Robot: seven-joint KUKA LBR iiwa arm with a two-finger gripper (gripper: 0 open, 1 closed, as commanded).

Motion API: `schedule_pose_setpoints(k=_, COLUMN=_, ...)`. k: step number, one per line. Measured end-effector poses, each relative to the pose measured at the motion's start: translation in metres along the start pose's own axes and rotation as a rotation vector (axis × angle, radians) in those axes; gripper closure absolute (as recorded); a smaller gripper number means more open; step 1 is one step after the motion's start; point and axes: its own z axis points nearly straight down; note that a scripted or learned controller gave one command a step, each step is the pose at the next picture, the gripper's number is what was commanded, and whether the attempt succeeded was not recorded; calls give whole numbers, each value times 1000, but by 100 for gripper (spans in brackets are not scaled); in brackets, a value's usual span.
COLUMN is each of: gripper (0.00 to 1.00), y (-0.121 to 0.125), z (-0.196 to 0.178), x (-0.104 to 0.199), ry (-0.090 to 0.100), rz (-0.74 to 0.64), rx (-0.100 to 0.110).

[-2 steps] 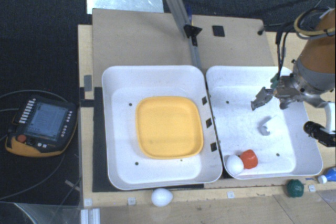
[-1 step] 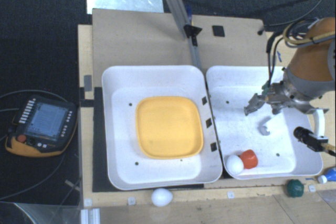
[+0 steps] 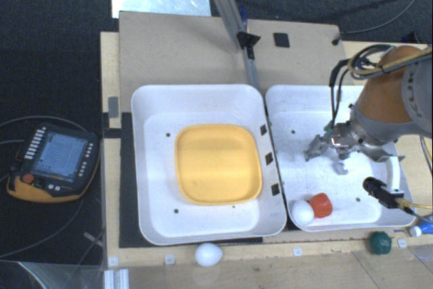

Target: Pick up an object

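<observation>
In the right bin (image 3: 298, 112) my gripper (image 3: 327, 157) hangs over the bare white floor near the middle, open, with nothing between its fingers (image 3: 313, 147). A small red object (image 3: 321, 206) lies at the bin's front, below and slightly left of the gripper. A white ball (image 3: 302, 212) touches the red object's left side, in the front left corner. A square yellow dish (image 3: 218, 163) lies in the middle of the left bin (image 3: 152, 145).
A white egg shape (image 3: 208, 254) and a green ball (image 3: 380, 242) lie on the bench in front of the bins. A teach pendant (image 3: 51, 166) sits on the floor at the left. A grey pole (image 3: 226, 0) slants in behind the bins.
</observation>
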Motion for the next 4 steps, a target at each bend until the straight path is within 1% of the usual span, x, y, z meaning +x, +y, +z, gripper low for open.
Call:
schedule_pose_setpoints(k=1, gripper=0, y=0, z=28, x=0, ry=0, rz=0, rx=-3)
schedule_pose_setpoints(k=2, gripper=100, y=1, z=16, x=0, ry=-1, rz=0, rx=-6)
schedule_pose_setpoints(k=3, gripper=100, y=-8, z=-33, x=2, ry=-1, rz=-1, rx=-8)
schedule_pose_setpoints(k=4, gripper=100, y=-5, z=-75, x=3, ry=-1, rz=-1, rx=-8)
